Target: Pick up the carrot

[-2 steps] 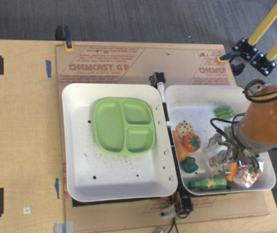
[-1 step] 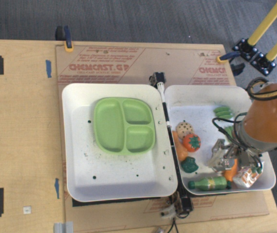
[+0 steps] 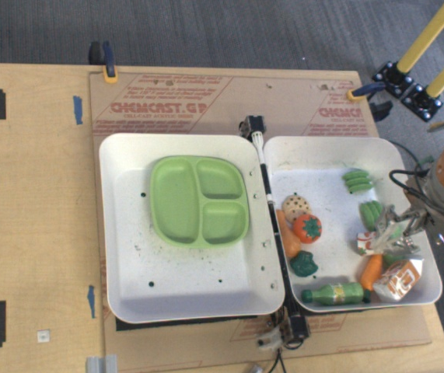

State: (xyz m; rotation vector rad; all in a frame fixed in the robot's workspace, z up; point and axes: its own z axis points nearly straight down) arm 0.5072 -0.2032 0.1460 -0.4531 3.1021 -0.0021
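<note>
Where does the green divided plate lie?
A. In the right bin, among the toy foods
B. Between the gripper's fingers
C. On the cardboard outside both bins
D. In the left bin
D. The green divided plate lies flat in the left bin, while the carrot and the other toy foods are in the right bin.

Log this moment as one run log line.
end effector: low in right bin, above carrot | carrot: on bin floor by green bottle | left bin: green divided plate
</note>
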